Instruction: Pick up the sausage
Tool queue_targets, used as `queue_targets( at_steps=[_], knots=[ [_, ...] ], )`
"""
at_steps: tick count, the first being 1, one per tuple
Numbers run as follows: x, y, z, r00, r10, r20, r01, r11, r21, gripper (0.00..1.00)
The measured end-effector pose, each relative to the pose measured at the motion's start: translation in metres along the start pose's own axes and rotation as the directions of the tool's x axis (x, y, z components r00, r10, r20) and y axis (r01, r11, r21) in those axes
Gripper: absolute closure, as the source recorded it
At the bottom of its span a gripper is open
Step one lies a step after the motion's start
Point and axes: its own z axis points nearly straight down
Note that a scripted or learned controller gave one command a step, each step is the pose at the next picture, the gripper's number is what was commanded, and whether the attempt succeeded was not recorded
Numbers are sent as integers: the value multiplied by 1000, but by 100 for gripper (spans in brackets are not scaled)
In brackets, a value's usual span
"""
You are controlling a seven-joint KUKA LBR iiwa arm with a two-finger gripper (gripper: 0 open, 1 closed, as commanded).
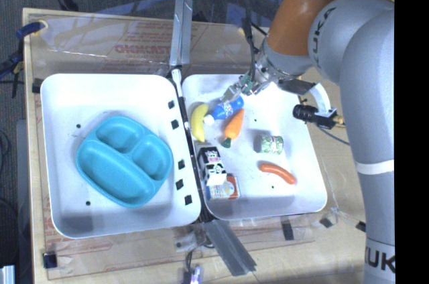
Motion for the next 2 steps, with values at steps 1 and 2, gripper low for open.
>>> queue_targets(
  at_steps=[1, 2],
  knots=[
    [-24, 1, -31, 869, 495, 1, -495, 869, -3, 100],
    [35, -5, -8, 766, 642, -1, -642, 766, 3, 100]
  ],
)
